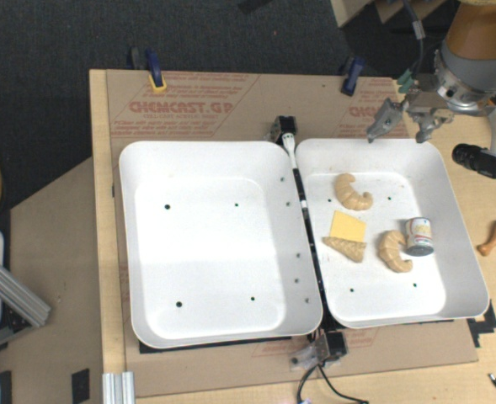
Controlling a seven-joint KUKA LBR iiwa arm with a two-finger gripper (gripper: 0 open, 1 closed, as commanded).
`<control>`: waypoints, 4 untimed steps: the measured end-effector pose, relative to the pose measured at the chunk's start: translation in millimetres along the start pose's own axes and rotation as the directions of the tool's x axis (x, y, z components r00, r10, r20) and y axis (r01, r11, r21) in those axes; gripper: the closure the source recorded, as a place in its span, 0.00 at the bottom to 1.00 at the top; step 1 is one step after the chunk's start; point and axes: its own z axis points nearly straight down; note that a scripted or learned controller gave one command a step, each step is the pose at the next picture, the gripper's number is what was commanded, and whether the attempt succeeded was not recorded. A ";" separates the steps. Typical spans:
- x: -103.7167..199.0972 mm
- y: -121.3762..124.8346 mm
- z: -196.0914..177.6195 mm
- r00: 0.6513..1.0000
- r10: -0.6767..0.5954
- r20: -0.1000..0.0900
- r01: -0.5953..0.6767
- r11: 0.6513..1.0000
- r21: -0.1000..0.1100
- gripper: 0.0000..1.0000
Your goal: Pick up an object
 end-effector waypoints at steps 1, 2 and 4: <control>1.2 -45.9 89.9 1.000 0.002 -0.003 -0.002 1.000 0.011 0.00; 35.9 -66.3 173.0 1.000 -0.001 -0.003 0.001 1.000 0.007 0.00; 27.1 -9.9 150.2 1.000 -0.001 0.002 0.001 1.000 -0.011 1.00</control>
